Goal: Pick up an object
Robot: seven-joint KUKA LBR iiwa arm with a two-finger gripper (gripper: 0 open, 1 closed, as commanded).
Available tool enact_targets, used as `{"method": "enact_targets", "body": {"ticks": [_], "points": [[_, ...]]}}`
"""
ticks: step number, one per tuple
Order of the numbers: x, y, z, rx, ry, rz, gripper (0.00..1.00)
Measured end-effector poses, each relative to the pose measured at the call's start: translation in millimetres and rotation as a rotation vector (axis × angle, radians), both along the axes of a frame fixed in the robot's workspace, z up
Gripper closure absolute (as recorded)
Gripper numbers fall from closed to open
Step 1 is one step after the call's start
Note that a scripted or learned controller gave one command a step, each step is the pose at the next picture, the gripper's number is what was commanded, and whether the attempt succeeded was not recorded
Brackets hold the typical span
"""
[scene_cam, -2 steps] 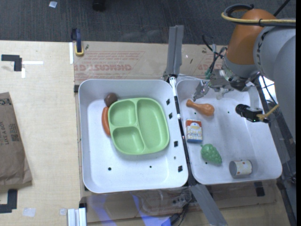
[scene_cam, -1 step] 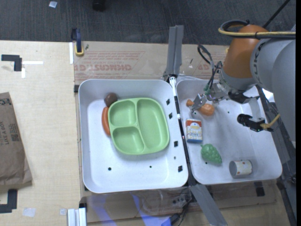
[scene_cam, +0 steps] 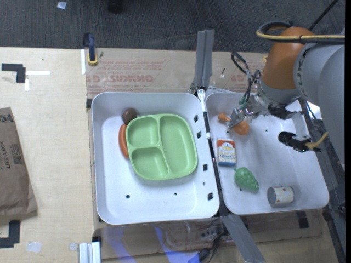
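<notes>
In the right bin (scene_cam: 307,169), my gripper (scene_cam: 241,115) is low at the far left corner, right over a small orange toy (scene_cam: 238,127). The gripper's tip hides part of the toy, and another orange piece (scene_cam: 223,116) pokes out to its left. Nearer the front lie a small red and white box (scene_cam: 226,152), a green lumpy toy (scene_cam: 247,179) and a grey can (scene_cam: 281,195) on its side.
The left bin (scene_cam: 109,190) holds a green divided plate (scene_cam: 162,146), with a brown ball (scene_cam: 129,115) and an orange-red item (scene_cam: 123,140) tucked at its left edge. A grey divider (scene_cam: 204,64) stands between the bins at the back. A black cable clip (scene_cam: 293,140) hangs off the arm.
</notes>
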State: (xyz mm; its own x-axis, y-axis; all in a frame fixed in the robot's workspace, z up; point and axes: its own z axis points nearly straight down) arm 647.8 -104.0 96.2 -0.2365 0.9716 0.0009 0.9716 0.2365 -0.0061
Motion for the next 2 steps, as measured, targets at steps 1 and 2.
{"method": "enact_targets", "body": {"ticks": [1, 2], "points": [[1.7, -10.9, -0.1, 0.0, -0.005, 0.057, 1.0], [-21.0, 36.0, 106.8, -0.001, -0.003, -0.041, 1.0]]}}
